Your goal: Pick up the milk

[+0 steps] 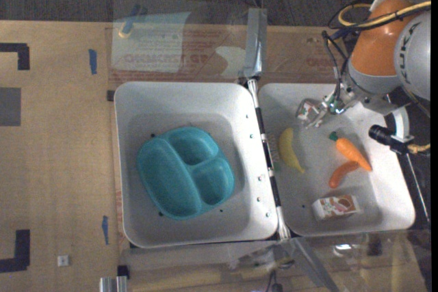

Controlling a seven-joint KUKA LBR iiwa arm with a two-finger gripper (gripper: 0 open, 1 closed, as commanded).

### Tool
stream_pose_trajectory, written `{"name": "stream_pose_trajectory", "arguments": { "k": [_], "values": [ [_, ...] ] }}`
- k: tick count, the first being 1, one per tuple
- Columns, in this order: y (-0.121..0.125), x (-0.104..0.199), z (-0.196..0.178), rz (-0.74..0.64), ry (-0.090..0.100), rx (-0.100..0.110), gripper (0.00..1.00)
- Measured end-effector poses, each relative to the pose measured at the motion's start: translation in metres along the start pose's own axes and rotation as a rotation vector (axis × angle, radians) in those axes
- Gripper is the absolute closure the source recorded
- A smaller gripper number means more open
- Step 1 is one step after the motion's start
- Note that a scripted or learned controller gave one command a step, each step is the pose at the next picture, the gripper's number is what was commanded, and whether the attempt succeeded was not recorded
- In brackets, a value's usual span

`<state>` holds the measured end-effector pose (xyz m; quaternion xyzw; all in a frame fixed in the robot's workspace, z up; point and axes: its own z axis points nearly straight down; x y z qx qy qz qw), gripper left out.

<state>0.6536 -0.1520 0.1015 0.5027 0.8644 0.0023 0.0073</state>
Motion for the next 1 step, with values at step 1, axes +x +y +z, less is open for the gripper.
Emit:
{"name": "stream_pose_trajectory", "arguments": {
  "k": [1],
  "values": [
    [0.0547,0.0636,-0.0855,0.084,0.006,0.007,1.0]
  ]
}}
